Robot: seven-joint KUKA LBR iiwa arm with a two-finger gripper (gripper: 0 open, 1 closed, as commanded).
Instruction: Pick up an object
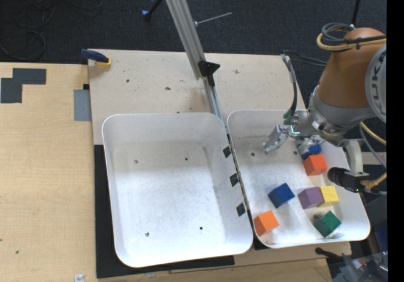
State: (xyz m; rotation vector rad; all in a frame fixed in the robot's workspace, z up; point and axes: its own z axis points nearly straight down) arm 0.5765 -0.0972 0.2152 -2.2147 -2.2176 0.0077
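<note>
Several coloured cubes lie in the right bin (353, 231): a red-orange cube (314, 164), a blue cube (281, 195), a purple cube (310, 197), a yellow cube (329, 194), a green cube (327, 223) and an orange cube (266, 221). My gripper (290, 144) hangs low over the back part of this bin, open, with nothing between its fingers. One finger (273, 142) points toward the bin's bare floor on the left. The other stands by a small blue piece (314, 148), just behind the red-orange cube.
The left bin (126, 148) sits beside the right one, with a shared divider wall (232, 167) carrying black clips. A slanted aluminium rail (186, 22) rises behind the bins. The arm's cables (353, 180) hang over the right bin's right side.
</note>
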